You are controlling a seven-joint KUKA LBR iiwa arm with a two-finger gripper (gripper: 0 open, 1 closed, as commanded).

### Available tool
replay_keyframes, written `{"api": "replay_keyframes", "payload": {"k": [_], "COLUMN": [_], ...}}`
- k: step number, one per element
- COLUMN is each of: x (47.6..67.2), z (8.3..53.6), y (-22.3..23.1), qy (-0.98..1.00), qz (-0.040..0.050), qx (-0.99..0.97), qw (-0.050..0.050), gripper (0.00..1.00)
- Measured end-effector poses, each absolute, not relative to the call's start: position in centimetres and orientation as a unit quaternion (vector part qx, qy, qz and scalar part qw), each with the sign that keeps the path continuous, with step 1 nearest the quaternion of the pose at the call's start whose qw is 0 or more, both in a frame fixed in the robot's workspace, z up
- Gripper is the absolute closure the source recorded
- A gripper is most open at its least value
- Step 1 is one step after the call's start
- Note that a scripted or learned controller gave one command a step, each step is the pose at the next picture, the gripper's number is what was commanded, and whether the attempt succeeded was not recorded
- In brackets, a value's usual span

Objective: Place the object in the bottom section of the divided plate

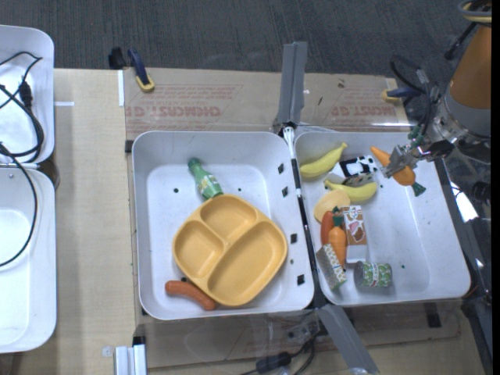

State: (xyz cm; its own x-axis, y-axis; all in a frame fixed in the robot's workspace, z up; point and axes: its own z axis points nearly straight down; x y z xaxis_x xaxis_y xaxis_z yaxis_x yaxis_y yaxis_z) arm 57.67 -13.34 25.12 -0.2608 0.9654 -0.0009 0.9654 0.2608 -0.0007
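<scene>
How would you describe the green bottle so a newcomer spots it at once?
Start at the left white bin, which holds the yellow divided plate. Just beyond the plate's far rim lies the green bottle, on its side. The sausage, by the plate's near edge, is reddish-orange; the bottle alone is green.

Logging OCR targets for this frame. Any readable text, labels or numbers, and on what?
"CHEMCNZT GE", roughly, in red mirrored-looking letters on the cardboard sheet behind the left bin; a guess only.
More red print on the cardboard behind the right bin: too faint to read.
Green bottle label: too small to read.
Small green can label: blurred.
Flat packets in the right bin: print unreadable.
</scene>
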Motion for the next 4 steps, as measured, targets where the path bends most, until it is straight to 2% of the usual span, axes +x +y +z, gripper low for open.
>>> {"api": "replay_keyframes", "payload": {"k": [1, 2, 3, 4], "x": [54.0, 47.7, 47.7, 47.7], "z": [22.1, 23.8, 19.1, 21.4], "y": [-5.7, -8.8, 1.8, 7.6], "qy": [0.713, 0.711, 0.769, 0.799], "qz": [-0.0019, -0.0015, -0.0016, -0.0013], "qx": [0.701, 0.703, 0.639, 0.601], "qw": [-0.002, -0.001, -0.001, -0.001], "gripper": [1.0, 1.0, 1.0, 1.0]}}
